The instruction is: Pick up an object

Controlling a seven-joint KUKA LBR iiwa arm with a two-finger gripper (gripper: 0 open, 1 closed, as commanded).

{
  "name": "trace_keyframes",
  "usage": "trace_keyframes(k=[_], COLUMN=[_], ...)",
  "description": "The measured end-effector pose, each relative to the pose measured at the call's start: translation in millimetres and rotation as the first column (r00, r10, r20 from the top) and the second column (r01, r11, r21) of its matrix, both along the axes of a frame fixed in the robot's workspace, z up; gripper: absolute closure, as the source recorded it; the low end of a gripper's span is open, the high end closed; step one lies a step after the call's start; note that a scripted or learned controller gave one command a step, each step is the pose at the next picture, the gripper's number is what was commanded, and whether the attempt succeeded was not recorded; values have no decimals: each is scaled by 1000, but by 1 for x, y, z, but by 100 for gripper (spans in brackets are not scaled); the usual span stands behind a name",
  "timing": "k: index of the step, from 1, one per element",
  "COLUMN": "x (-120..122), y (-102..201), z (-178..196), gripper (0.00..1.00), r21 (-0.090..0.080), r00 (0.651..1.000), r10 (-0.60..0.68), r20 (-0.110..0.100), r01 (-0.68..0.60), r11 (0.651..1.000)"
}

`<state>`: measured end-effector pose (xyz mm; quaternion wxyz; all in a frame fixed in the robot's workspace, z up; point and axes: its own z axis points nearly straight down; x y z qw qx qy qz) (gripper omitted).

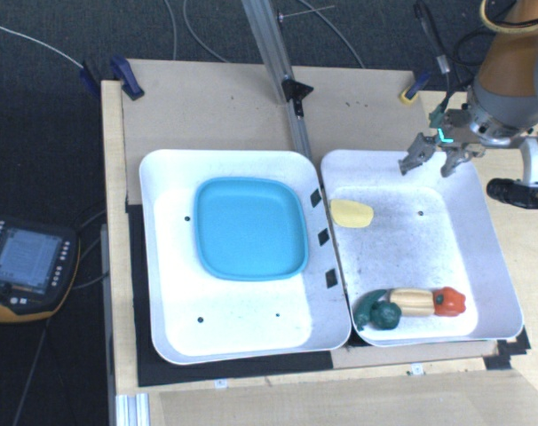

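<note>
My gripper (431, 161) hangs over the far right corner of the right bin (482, 229), its two fingers spread apart with nothing between them. A yellow lemon-shaped piece (351, 213) lies at the bin's left side, well left of and below the gripper. Along the bin's near edge lie a dark green toy vegetable (378, 312), a tan bread-like roll (411, 302) and a red tomato-like piece (449, 302), side by side and touching.
The left bin (167, 318) holds a light blue square plate (251, 228). A slanted metal pole (271, 34) rises behind the bins. Blue clamps (125, 76) sit at the board's far corners. A teach pendant (25, 264) lies on the floor at left.
</note>
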<state>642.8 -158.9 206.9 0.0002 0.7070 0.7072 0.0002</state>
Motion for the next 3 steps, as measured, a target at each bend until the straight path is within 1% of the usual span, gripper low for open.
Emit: trace_keyframes(k=[1, 2, 3], x=[0, 4, 2], y=[0, 6, 6], z=[0, -45, -108], gripper=[0, 0, 0], r21=[0, 1, 1], r00=[1000, 1000, 1000], r10=[0, 0, 0], r20=[0, -4, -5], r01=[0, 0, 0], r11=[1000, 1000, 1000])
